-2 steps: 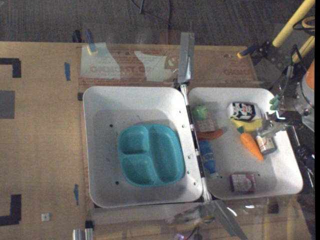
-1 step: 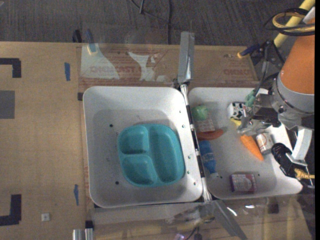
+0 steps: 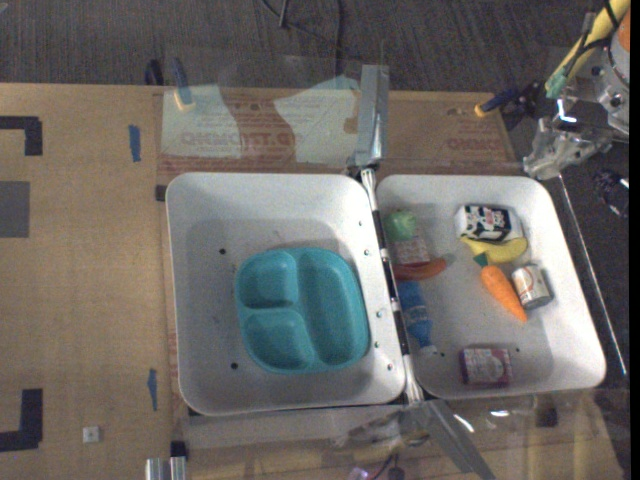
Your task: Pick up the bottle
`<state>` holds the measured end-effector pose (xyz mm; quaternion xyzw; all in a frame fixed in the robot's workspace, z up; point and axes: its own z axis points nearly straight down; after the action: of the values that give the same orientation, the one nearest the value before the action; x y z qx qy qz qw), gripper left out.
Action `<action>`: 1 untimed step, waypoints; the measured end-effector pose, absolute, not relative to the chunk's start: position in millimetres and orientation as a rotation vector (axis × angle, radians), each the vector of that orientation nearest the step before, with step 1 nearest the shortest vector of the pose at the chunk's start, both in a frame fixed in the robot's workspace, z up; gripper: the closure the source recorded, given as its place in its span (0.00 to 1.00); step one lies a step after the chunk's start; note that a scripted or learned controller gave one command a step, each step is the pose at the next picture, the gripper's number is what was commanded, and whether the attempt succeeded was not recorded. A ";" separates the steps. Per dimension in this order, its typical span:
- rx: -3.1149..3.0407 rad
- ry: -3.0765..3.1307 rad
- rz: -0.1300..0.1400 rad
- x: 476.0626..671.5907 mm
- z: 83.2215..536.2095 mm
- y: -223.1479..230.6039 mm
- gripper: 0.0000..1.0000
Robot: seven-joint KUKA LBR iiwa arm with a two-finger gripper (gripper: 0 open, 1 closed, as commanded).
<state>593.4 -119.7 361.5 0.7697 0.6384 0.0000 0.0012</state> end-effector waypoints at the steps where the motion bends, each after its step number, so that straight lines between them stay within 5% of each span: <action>1: 2.710 1.594 -0.004 545.7 254.9 -145.6 1.00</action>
<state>545.7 -145.6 254.9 0.8620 0.5070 -0.0013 -0.0014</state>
